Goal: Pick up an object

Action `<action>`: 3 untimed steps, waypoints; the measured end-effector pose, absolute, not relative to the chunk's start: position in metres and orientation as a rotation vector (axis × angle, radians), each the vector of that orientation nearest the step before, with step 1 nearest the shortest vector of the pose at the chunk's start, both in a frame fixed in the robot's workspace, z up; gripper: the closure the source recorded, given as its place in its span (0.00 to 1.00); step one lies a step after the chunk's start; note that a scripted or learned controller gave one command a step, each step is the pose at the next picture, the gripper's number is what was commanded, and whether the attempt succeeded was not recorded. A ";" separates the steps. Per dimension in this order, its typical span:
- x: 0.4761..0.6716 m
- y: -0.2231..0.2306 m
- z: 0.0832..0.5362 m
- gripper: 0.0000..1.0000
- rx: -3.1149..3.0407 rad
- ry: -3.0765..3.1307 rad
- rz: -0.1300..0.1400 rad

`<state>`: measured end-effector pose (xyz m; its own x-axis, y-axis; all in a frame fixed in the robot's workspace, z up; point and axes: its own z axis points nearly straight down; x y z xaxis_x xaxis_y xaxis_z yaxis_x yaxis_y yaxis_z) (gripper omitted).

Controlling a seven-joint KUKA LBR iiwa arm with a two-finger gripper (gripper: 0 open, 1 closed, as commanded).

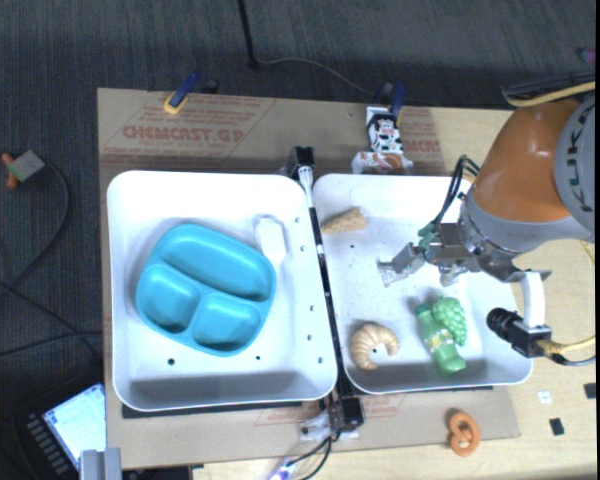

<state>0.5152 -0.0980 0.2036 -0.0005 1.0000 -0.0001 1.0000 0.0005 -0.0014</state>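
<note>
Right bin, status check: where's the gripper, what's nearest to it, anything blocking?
Gripper low over right bin, nothing seen between fingers. Green toy nearest, just below it. Croissant and bread piece lie apart. Nothing blocking.

Open floor between roll (343, 220) and croissant (373, 343)

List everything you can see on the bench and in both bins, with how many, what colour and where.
Bins: two, white, side by side on the bench.
Divided tray: one, blue, left bin.
Small white object: one, left bin, beside the tray.
Croissant toy: one, tan, right bin front.
Bread piece: one, tan, right bin back.
Green toy: one, right bin front.
Pretzel toy: one, orange, on the bench in front of the right bin.
Clamps: two, blue, back edge.
Arm: one, grey and orange, from the right.
Gripper: one, over the right bin.
</note>
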 end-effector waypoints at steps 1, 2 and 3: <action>0.505 -0.171 0.087 0.00 -2.225 -2.222 0.000; 0.506 -0.172 0.098 1.00 -2.232 -2.225 -0.001; 0.593 -0.130 0.247 1.00 -2.223 -2.227 -0.004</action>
